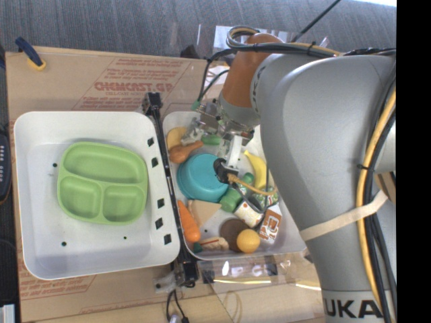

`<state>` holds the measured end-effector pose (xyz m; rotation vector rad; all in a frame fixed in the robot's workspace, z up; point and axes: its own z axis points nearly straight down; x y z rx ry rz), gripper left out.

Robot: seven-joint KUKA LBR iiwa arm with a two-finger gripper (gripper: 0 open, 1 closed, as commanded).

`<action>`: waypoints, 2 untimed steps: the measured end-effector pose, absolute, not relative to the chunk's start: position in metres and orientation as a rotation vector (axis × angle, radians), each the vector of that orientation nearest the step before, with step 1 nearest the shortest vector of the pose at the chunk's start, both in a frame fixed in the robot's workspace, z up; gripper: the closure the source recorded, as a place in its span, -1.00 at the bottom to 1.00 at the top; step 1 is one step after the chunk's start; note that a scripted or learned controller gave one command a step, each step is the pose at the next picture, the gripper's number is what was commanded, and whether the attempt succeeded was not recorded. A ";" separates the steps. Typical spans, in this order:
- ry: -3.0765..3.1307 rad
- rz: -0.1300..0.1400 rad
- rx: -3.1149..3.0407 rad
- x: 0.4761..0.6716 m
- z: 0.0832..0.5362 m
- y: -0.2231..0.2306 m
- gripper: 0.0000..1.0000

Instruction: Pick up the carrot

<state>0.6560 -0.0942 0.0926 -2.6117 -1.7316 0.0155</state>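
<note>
The big grey arm [323,153] fills the right half of the frame, its orange band [244,73] showing near the top centre, and it bends down into the right-hand white bin [291,246]. The gripper [214,132] hangs over the upper part of that bin, in a tangle of metal and cable — from here I cannot tell whether it is apart or closed, and nothing is plainly held in it.

The small orange carrot [188,221] lies at the lower left of the same bin, close along the wall that meets the other bin, its narrow end pointing up the frame. It is well apart from the gripper, lower in the picture, with the round blue bowl [201,177] lying between the two.

Around the bowl the bin is crowded: a brown drumstick-shaped toy [183,151] just above it to the left, a yellow banana [257,169] to the right against the arm, a green block [231,200] at the bowl's lower right edge, and a round orange fruit [248,240] near the bottom wall beside a dark brown disc [231,230].

The left-hand white bin [34,200] holds a light green divided plate [102,181] with three compartments, lying flat in the middle. Both bins sit on brown printed cardboard [101,79].
</note>
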 end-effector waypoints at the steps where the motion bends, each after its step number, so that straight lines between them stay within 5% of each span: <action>1: -1.740 0.021 -2.598 0.656 0.103 -0.093 1.00; 2: -1.698 -0.005 -2.637 0.648 0.197 -0.001 1.00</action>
